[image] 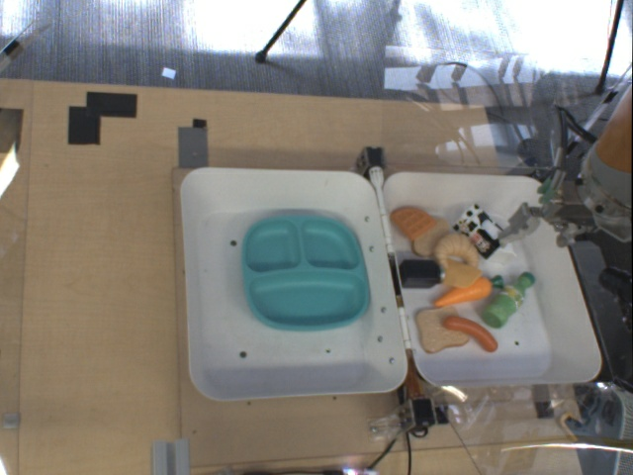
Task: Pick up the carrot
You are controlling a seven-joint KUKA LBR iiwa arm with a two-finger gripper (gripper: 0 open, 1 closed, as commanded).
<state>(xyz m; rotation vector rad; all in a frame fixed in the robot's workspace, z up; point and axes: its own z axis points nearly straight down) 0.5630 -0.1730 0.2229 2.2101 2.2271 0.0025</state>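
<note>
Orange and tapered, the carrot (465, 292) lies in the right bin (569, 359), near the middle of that bin, its green stub toward the right and its pointed end toward the left. It rests among other toy foods: a pale croissant (457, 251) touches it from above, a black block (418, 272) lies just left of its tip, and a green bottle (505, 303) lies tilted just to its right. Below the carrot sit a slice of toast (436, 331) and a red sausage (471, 332), the sausage overlapping the toast's right edge. A brown bread roll (415, 226) lies near the bin's upper left corner, and a small black-and-white cow toy (479, 230) sits beside the croissant, toward the upper right.

At the far right the grey arm (605, 178) reaches in over the bin's upper right corner. Its hand (522, 220) points left, with the tip close to the cow toy and well apart from the carrot. The metal parts there blur against the white bin, so I cannot tell whether the hand is wide or narrow; nothing appears to be between its tips, though that is hard to judge.

In the left bin (213, 295) a teal divided plate (306, 270) lies flat near the middle, with three compartments. Both bins sit side by side on the tan wooden table (89, 295), their inner rims touching.
</note>
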